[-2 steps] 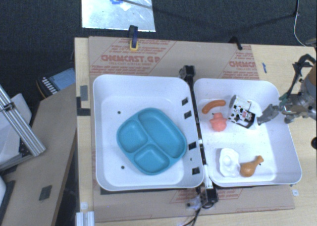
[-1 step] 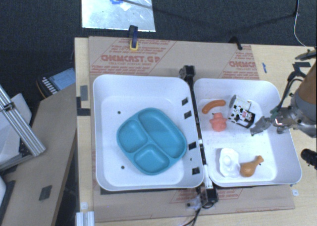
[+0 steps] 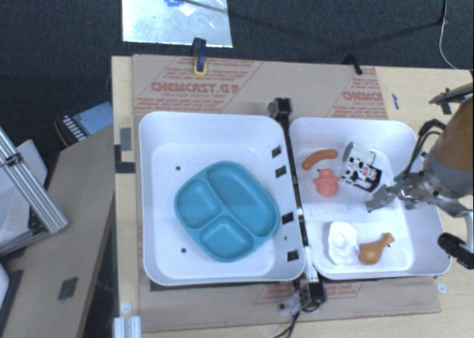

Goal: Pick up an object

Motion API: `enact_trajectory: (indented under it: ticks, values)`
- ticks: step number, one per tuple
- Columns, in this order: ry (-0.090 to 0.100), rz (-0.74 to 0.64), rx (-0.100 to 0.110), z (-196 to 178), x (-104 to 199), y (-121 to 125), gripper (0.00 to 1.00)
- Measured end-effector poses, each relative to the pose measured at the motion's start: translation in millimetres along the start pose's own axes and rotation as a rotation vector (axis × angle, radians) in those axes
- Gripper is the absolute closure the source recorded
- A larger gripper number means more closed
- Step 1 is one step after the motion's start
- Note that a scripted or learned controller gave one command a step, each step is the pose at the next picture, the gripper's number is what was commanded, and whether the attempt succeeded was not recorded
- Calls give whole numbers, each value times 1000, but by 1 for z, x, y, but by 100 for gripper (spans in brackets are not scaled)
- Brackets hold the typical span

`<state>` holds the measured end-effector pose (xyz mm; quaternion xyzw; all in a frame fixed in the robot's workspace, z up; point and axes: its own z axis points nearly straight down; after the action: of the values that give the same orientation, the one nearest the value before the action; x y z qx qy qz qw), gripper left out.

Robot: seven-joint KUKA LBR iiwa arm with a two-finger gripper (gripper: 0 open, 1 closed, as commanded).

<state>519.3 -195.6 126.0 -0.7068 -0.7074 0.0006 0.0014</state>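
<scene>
Divided plate [image 3: 226,210] lies in left bin [image 3: 159,136]; sausage [image 3: 319,158], drumstick [image 3: 375,247] lie in right bin [image 3: 426,255].

toys [image 3: 326,181] (several) in right bin [image 3: 404,136]

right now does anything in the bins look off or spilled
Nothing looks spilled or damaged. The blue divided plate sits skewed in the left bin. In the right bin, the black-and-white box lies tilted among the toy foods.

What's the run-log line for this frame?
hand: over right white bin, nothing seen held | nearest: black-and-white printed box | left bin: teal divided plastic tray
</scene>
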Motion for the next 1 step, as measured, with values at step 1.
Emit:
enact_trajectory:
  ticks: [1]
  values:
    - [0, 0, -1, 44, 0, 0, 0]
